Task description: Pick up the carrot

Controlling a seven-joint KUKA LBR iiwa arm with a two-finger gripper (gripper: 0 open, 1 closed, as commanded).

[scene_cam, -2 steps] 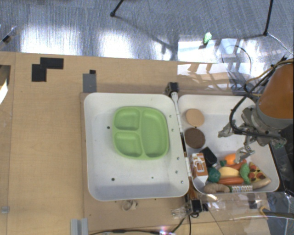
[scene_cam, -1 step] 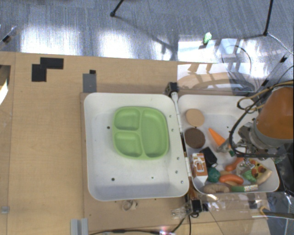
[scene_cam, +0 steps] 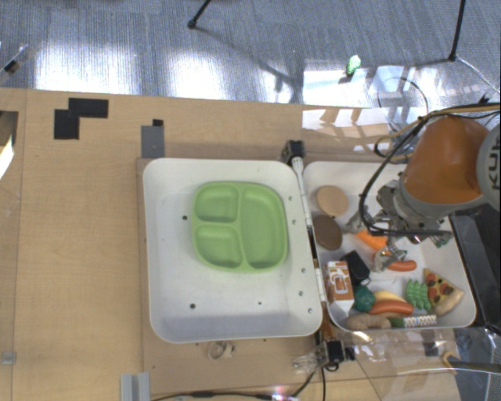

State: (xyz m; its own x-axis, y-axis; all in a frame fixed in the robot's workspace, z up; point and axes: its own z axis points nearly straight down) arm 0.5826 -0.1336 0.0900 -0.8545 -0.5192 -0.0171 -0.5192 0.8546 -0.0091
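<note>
Carrot [scene_cam: 371, 240] is seen in the right bin [scene_cam: 470, 313], just beside the brown disc [scene_cam: 327, 233] and directly under the pincer [scene_cam: 389, 244]. Whether the pincer is open cannot be told. Being judged light, stiff and smooth, it should be gripped mid-length.

Grey ribbed floor [scene_cam: 156, 47] with window glare; tan wooden bench [scene_cam: 70, 258]; black tripod legs [scene_cam: 207, 12].

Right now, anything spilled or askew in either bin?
Nothing stands out. The green divided plate lies flat in the left bin. The toy food is heaped in the right bin's lower half, all inside its walls. The hand sits over the carrot.
</note>
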